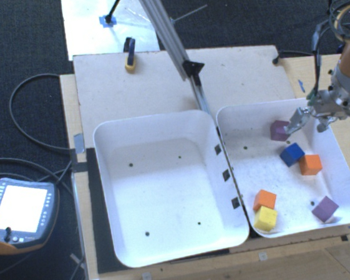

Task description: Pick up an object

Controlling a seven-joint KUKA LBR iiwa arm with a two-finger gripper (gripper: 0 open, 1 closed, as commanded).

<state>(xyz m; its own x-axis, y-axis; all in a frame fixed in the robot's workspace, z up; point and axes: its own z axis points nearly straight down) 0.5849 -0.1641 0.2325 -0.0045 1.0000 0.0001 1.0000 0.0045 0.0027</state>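
The right bin (348,176) holds several small blocks. A purple block (279,130) lies near its back, with a blue block (291,153) and an orange block (310,165) just in front of it. Toward the front lie another orange block (265,199), a yellow block (265,219) and a second purple block (325,209). My gripper (308,122) hangs over the back right of this bin, just right of the purple block. Its fingers stand open with nothing between them; one fingertip (294,122) is close to the purple block's right side.
The left bin (161,188) stands beside the right one, sharing a raised middle wall. A metal pole (169,36) slants across the board behind the bins. A teach pendant (17,214) lies off the bench at the left.
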